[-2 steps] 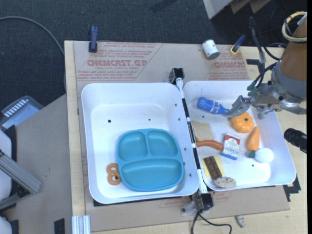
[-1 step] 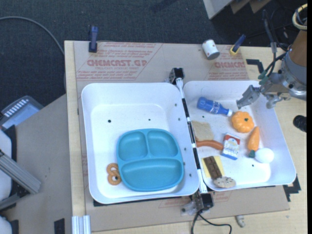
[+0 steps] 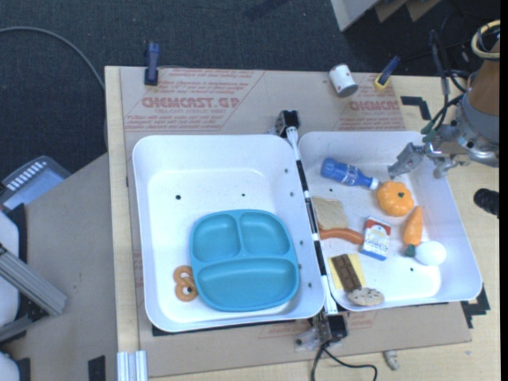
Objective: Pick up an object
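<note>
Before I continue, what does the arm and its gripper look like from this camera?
The arm enters at the right edge: grey wrist housing with an orange band above it, dark cables running alongside. The gripper is small, grey metal, with thin angular fingers.
</note>
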`<state>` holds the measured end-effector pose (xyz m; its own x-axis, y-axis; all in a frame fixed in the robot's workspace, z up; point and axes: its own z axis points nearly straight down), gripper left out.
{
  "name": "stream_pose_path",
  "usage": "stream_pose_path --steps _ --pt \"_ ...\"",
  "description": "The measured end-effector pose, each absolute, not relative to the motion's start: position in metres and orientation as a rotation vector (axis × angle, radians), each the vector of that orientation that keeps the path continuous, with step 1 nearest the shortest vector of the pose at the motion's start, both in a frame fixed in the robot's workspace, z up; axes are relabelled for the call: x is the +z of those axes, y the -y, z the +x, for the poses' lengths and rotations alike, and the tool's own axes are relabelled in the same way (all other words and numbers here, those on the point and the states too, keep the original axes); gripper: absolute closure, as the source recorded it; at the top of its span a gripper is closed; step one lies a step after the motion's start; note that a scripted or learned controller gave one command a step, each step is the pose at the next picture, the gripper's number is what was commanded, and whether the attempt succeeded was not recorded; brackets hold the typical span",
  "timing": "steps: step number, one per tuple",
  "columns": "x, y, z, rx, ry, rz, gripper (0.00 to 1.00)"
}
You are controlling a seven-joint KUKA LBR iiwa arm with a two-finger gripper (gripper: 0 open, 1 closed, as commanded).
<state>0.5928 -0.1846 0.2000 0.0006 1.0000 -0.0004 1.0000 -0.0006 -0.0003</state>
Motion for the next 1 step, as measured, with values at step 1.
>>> stream_pose_path --steps 1 --pt "0.0974 0.1825 0.5827 -0.001 -2.222 2.223 0.00"
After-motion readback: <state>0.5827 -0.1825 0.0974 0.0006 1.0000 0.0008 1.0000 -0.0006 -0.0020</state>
